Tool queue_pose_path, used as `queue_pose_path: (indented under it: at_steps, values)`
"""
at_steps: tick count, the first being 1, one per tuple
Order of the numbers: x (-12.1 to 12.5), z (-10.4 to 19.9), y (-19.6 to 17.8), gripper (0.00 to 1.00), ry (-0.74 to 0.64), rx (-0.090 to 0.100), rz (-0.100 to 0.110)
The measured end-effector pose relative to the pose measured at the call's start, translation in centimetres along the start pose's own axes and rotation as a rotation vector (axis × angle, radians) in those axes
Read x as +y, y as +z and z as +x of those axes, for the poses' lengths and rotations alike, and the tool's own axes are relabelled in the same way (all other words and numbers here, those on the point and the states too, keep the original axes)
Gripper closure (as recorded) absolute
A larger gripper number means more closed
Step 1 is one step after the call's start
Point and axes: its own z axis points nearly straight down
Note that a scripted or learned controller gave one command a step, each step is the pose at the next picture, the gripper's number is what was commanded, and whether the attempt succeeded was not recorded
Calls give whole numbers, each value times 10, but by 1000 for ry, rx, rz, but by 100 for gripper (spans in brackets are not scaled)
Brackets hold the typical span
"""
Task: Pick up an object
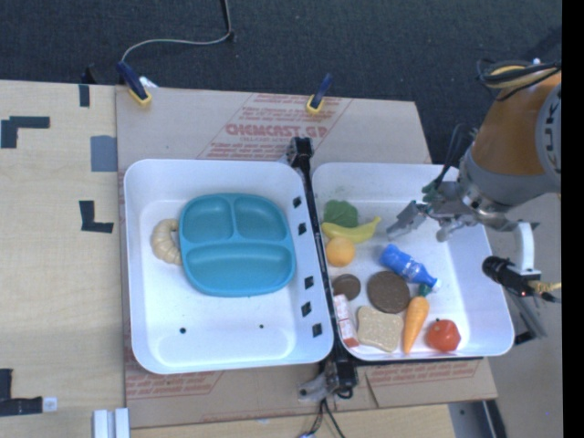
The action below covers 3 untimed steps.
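Observation:
The right bin (474, 272) holds several toy foods: a green broccoli (341, 213), a banana (354, 231), an orange (339, 252), a blue bottle (407, 267), a brown cookie (389, 292), a bread slice (378, 328), a carrot (415, 323) and a tomato (443, 335). My gripper (427, 225) hovers over the bin's back right part, above and just right of the blue bottle. It is open, its fingers spread with nothing between them.
The left bin (155, 336) holds a blue divided plate (237, 244) with a beige pastry (165, 241) at its left edge. A small brown disc (346, 286) and a red-and-white packet (342, 318) lie by the black divider (310, 235) between the bins.

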Motion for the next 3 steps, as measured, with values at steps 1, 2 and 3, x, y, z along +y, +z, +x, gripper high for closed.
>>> queue_pose_path:
  at_steps: [1, 2, 3]
  values:
    - [-18, 17, 97, 0, 1, 0, -1]
    - [33, 43, 110, 0, -1, -1, -5]
    - [76, 46, 110, 0, -1, -2, -5]
